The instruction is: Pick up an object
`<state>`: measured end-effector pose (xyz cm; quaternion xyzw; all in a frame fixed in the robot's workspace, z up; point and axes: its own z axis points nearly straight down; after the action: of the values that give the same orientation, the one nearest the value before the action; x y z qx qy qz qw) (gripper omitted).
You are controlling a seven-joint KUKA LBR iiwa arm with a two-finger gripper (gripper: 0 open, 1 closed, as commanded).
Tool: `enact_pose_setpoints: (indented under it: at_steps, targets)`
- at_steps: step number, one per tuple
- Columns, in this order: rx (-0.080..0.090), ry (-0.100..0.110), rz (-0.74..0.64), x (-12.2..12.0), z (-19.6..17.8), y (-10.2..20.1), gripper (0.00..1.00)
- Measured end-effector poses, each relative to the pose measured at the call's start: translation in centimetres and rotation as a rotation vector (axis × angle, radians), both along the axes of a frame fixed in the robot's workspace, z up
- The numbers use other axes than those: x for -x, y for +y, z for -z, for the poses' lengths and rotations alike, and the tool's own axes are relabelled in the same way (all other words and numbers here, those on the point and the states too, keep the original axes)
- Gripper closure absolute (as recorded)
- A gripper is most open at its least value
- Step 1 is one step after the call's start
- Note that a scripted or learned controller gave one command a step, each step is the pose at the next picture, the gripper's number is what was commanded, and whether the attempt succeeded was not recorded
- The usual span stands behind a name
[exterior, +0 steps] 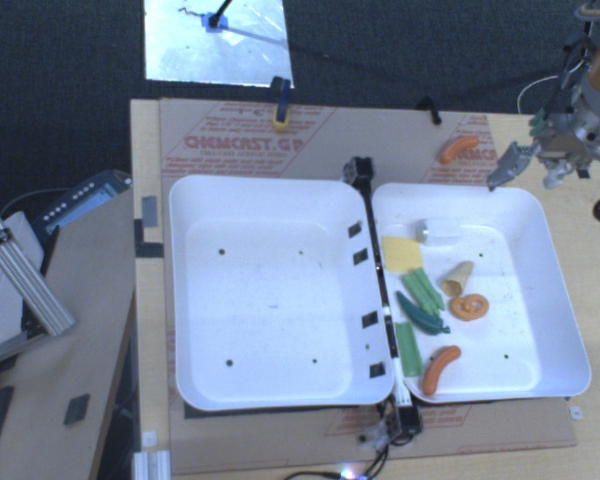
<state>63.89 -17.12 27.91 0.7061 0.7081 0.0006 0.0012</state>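
The right bin holds several toy foods: a yellow square, a small white piece, a tan cone, an orange ring, green pods, a teal piece, a green strip and an orange sausage. My gripper hangs above the bin's far right corner, well apart from all of them. It is open, with nothing between its fingers.
The left bin lies beside the right one, with a black clip strip between them. A second orange sausage rests on the cardboard behind the right bin. A yellow-and-blue clamp stands at the cardboard's far edge.
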Motion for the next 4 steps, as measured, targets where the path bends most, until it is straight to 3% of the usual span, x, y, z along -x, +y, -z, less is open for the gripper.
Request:
enact_pose_setpoints:
  at_steps: [1,2,3,4]
  targets:
    - [0.001,-0.005,-0.004,-0.1,-1.2,0.0,1.0]
    - [0.004,-0.019,-0.004,3.5,-20.2,1.9,1.0]
    - [-0.005,0.015,0.0,10.7,-6.3,6.3,1.0]
    - [-0.004,0.006,-0.01,6.3,2.5,16.5,1.0]
